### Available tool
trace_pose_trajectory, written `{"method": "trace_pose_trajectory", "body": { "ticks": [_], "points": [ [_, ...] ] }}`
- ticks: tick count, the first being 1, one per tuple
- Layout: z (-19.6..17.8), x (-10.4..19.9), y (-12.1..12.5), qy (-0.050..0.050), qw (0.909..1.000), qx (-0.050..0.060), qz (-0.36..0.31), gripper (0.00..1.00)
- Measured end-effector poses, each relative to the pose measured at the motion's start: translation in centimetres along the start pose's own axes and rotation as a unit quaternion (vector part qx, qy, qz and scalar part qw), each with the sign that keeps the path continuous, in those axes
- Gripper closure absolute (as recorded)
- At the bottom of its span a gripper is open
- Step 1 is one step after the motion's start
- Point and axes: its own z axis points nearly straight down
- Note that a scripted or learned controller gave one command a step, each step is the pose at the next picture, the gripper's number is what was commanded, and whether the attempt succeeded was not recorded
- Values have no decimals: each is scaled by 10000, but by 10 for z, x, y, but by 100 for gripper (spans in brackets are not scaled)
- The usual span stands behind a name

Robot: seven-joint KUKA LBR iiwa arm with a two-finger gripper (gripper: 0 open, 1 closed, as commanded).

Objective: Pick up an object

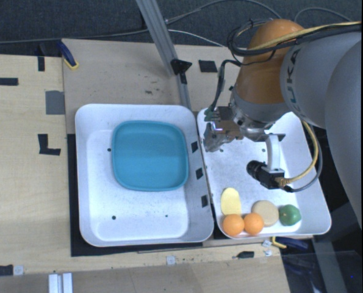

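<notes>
Camera view had the arm reaching in from the right, its gripper [216, 138] low over the far-left part of the right bin [312, 221], and whether anything was clamped there could not be told. Down in the near end of that bin sat the candidates, well apart from the gripper: a yellow piece [230, 200], two orange balls [233, 225] touching side by side, a tan round piece [265, 210] and a green ball [289, 213], all bunched against the near wall. By the look of them they were light, smooth and likely to roll, so a grip straight across the middle of one ball seemed the safest bet; the green one at the right end looked the most open. Over in the left bin [96, 224] lay a blue plate [149, 155], flat and low, probably awkward to pinch except at its rim.
</notes>
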Motion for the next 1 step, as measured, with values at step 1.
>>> {"method": "trace_pose_trajectory", "body": {
  "ticks": [1],
  "points": [
    [-6,52,-2,0,10000,1,-2,100]
  ]
}}
